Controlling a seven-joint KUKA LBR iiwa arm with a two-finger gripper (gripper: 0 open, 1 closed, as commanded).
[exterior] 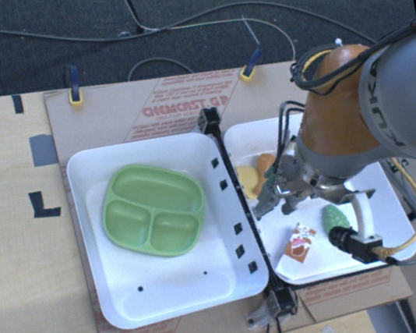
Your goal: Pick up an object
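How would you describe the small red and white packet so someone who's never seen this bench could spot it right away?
Find the right-hand white bin, the one the grey and orange arm reaches over. Near its front edge lies the small red and white packet, left of a green object. It is the one red-printed item there; the yellow and orange pieces sit farther back.

The arm hides much of the right bin.

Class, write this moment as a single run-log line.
arm: over right bin | gripper: above yellow and orange items | grasp: none seen | red-white packet, green object: lying free | left bin: green divided plate
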